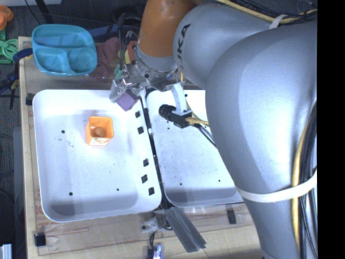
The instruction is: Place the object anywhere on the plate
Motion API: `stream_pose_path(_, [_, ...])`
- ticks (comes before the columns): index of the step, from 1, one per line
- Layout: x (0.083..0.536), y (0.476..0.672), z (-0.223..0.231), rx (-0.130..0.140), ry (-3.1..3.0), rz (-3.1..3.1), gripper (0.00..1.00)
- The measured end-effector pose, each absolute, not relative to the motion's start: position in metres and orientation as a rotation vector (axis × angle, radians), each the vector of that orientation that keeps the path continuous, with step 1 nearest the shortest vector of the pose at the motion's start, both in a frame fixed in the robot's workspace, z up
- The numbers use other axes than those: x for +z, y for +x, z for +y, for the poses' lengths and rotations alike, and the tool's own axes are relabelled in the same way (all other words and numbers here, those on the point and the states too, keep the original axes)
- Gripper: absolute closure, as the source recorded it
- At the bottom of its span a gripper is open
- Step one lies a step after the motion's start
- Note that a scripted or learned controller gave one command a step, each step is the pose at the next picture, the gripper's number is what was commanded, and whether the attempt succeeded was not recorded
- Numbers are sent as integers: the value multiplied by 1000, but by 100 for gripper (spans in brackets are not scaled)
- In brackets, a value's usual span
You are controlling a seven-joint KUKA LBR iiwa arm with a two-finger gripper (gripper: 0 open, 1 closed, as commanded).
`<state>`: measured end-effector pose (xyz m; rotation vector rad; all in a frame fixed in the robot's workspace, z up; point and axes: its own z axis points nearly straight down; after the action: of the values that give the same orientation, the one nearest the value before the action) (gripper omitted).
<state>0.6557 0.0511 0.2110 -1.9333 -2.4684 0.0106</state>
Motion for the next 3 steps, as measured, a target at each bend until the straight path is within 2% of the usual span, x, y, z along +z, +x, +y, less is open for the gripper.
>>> stream_pose_path(1, [292,657,2,7,-2115,-2318,100])
stream_pose_path(2, [293,657,3,6,-2115,-2319,0])
stream_pose_path(3, [187,642,24,14,-2428,-1983,0])
